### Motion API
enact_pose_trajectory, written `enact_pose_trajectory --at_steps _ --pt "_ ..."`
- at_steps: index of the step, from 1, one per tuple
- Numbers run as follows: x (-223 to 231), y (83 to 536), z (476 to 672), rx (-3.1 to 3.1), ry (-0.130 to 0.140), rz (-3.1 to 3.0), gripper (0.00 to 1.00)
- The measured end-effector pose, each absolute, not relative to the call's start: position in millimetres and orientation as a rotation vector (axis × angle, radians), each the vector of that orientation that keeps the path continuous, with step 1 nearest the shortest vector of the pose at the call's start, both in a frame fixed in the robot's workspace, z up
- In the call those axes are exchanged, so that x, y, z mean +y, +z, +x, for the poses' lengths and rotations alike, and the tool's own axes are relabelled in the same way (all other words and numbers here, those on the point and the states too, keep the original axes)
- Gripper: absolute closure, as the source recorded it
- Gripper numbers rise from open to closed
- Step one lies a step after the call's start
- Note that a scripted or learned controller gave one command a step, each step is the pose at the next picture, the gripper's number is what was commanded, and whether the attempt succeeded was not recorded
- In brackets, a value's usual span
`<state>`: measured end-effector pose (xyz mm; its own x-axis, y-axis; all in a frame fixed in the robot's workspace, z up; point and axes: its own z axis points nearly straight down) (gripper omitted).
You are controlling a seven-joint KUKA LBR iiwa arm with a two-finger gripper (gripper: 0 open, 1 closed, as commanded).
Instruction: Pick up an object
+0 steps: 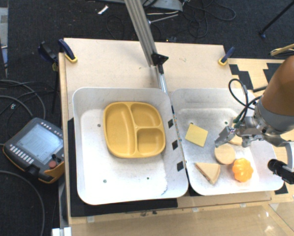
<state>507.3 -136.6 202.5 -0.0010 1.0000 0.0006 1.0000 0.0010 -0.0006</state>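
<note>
Two shallow white bins sit side by side on the bench, and the left bin (pixel 87 146) holds a yellow divided plate (pixel 135 129) lying flat near its middle, three compartments facing up. The right bin (pixel 201 102) carries the loose pieces: a pale yellow square block (pixel 196 134) toward its left centre, a tan wedge (pixel 209 171) near the lower edge, a round beige disc (pixel 225 155) just right of the wedge, and an orange lumpy fruit (pixel 242 170) beside the disc at the lower right. The arm (pixel 283 100) comes in from the right side of the frame, and its gripper (pixel 229 135) hangs low over the right bin, just above the upper edge of the disc; one finger (pixel 222 138) slants down toward the left. The jaws look parted and nothing sits between them. A teach pendant (pixel 34 149) lies on the floor at the left.
</note>
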Motion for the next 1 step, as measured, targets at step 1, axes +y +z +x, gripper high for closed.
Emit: enact_pose_trajectory --at_steps 1 --pt "-136.7 202.6 507.3 -2.221 0.000 -2.221 0.00"
